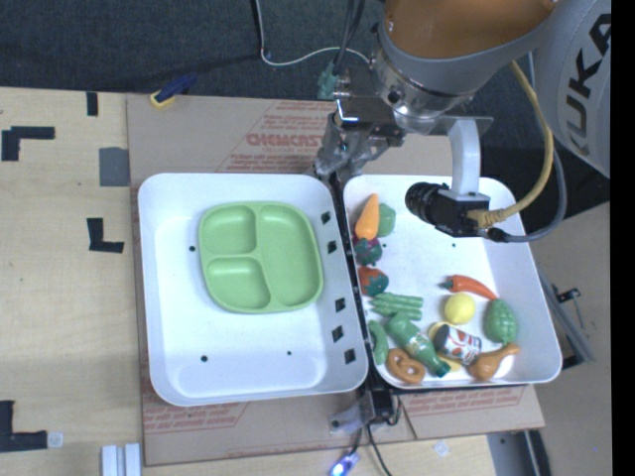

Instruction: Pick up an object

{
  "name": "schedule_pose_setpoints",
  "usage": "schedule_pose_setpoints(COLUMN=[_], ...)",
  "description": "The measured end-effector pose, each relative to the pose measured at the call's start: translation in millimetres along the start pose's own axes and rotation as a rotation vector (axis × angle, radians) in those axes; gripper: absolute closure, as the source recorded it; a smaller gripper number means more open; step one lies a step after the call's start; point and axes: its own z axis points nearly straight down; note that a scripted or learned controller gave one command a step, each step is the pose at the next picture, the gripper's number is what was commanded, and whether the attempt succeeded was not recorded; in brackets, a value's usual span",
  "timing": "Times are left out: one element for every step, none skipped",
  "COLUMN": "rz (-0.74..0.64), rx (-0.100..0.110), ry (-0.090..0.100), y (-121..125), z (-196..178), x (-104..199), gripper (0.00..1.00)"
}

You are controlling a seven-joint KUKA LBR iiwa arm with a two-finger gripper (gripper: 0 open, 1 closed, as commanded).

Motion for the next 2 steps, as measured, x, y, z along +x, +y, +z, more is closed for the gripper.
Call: schedule_pose_setpoints(rz=[-0.001,0.004], rx=[0.001,0.005], ry=[0.0,-0.003], y=[39,77], z=[-62,-82], x=[66,79], gripper=[1.0,1.0])
